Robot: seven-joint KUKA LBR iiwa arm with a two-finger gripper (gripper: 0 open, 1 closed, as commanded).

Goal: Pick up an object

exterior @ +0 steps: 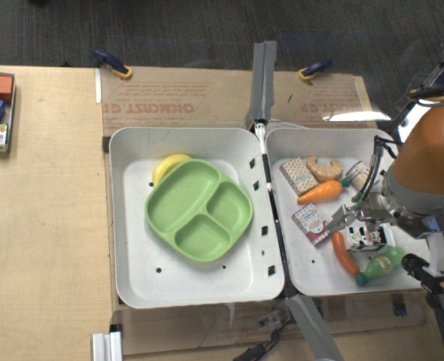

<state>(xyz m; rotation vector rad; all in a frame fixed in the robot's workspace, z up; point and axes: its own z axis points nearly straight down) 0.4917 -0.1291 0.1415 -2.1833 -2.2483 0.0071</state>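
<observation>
gripper (341,218) hung at the right bin's (312,283) five o'clock, fingers apart, so you could straddle the pink packet (310,222).

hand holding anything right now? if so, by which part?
Cannot tell. The hand sits low in the right bin, beside the pink packet and red sausage, but no item shows between its fingers.

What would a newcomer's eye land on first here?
Probably the green divided plate filling the left bin, with something yellow poking out behind it. Next, the arm's orange band over the right bin, where the gripper hangs among small toy foods beside a carrot.
</observation>
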